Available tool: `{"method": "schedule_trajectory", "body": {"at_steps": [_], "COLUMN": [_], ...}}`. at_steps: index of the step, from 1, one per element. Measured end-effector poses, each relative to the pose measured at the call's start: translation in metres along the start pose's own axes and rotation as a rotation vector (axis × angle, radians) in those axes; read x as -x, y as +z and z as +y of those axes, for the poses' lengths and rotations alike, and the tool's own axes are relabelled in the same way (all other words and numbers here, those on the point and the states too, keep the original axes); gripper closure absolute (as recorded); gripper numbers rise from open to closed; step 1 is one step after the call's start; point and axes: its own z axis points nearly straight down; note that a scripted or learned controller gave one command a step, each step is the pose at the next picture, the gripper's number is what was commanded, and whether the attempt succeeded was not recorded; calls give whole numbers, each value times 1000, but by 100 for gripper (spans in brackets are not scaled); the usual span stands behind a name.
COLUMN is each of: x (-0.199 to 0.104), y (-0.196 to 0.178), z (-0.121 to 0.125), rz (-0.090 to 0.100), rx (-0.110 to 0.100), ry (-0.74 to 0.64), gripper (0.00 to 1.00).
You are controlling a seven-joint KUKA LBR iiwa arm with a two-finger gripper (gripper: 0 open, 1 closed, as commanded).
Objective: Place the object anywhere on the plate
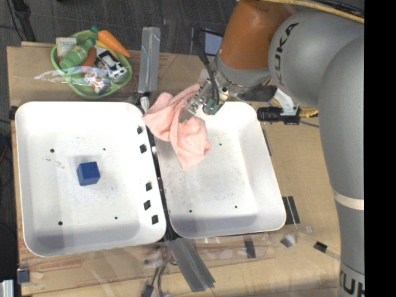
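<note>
The arm (291, 48) is reaching in from the right, grey with its orange band sitting over the far edge of the right bin (247, 190). The gripper (201, 107) is hanging at the bin's far left corner, right at the pink cloth (182, 129). The cloth is bunched up under and around the fingertips; it is draping from the gripper down onto the bin floor, and its far left part is lying over the divide between the two bins. Whether the gripper is actually clamped on the cloth, or merely resting against it, I cannot tell from here, since the folds are hiding the fingertips.

The left bin (43, 135) is sitting just beside the right one, their rims touching along the middle. A small blue cube (88, 173) is lying on the left bin's floor, left of centre, well apart from the cloth and the gripper.

Beyond the left bin, on the desk (303, 166), a green bowl (68, 79) is standing at the far left corner. It is holding a jumble of small items, among them an orange carrot (111, 41) poking over the rim; the rest are too small to name. A grey bar (149, 57) is lying on the desk just right of the bowl, pointing toward the gap between the bins.
</note>
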Motion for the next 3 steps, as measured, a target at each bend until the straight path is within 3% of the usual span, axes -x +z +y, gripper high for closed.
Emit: {"method": "schedule_trajectory", "body": {"at_steps": [1,2,3], "x": [-47,-88,-130], "y": [9,16,19], "z": [25,52,74], "rz": [0,0,-2], "rx": [0,0,0], "ry": [-404,-677,-681], "gripper": [100,100,100]}}
